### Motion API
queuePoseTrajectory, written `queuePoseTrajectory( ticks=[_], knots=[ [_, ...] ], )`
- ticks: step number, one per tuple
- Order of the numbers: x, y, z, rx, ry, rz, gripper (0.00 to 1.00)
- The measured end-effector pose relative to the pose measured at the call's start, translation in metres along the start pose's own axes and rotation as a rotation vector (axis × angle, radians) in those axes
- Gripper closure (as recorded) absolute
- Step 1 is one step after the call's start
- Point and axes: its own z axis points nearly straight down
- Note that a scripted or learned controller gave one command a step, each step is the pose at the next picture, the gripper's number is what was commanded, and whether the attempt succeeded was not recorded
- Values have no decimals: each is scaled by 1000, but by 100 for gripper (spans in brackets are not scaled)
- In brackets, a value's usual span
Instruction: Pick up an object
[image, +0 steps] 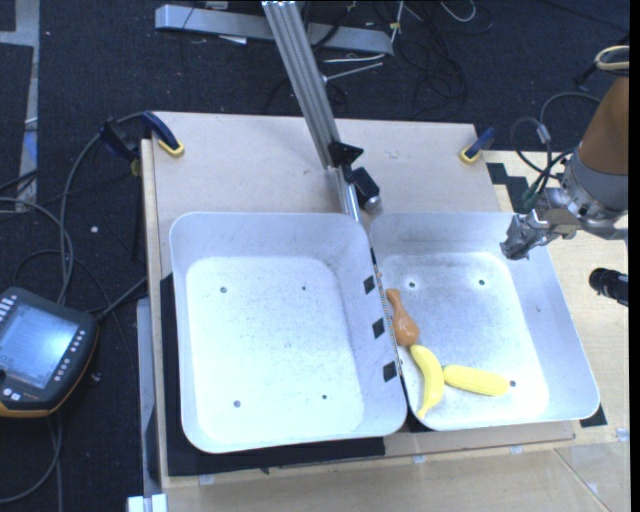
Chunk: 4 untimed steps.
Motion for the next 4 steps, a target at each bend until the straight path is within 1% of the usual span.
queuePoseTrajectory(
  ticks=[1, 2, 3, 4],
  knots=[
    [0, 1, -44, 1, 0, 0, 100],
    [51, -21, -34, 5, 2, -3, 100],
    [97, -29, -39, 4, 2, -4, 100],
    [143, -46, -44, 5, 2, -4, 100]
  ],
)
